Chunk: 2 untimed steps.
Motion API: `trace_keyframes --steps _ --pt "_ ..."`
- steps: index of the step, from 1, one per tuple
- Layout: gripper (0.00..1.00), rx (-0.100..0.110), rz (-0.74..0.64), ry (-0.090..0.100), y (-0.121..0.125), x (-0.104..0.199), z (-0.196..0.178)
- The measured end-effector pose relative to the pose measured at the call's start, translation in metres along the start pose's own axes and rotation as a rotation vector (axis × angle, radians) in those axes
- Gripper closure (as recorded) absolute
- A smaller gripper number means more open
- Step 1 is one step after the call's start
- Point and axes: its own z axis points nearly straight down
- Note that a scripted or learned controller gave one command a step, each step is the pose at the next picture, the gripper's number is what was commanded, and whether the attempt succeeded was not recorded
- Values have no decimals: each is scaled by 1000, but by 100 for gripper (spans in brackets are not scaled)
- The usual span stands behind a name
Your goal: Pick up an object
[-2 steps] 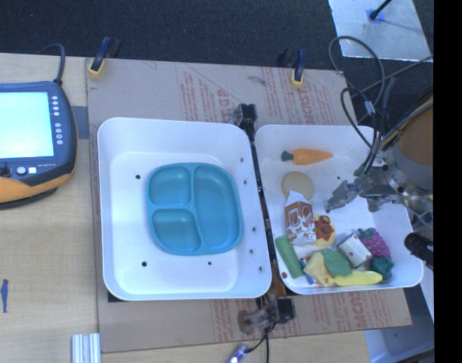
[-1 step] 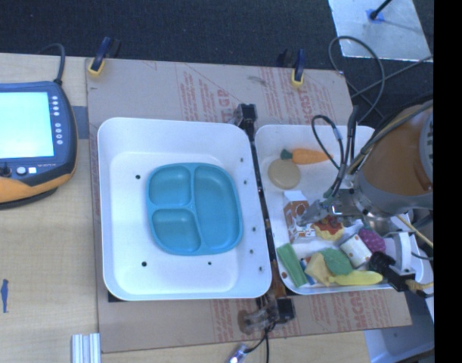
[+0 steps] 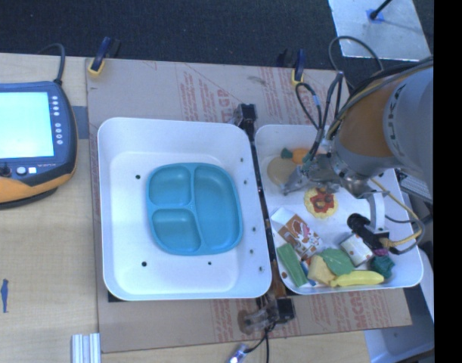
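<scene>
A: End effector [image 3: 315, 178] low in the right bin [image 3: 412, 278]; grip state can't be told. Target?

B: Pizza toy [image 3: 321, 202], just below the end effector. Likely light, stiff plastic, flat and slick. Pinch across its rim; the banana [image 3: 359, 279] lies well below it.

Two white bins sit on the bench: a left bin [image 3: 110, 203] and a right bin [image 3: 408, 274]. One blue divided plate [image 3: 193, 208] lies in the left bin. One yellow banana [image 3: 359, 279] lies near the right bin's front edge, among about ten small items; their exact number is unclear.
</scene>
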Motion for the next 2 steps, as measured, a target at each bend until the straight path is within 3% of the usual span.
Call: trace_keyframes --steps 1,2 --pt "0 21 1 10 53 -36 8" --pt "0 25 2 9 -31 12 7"
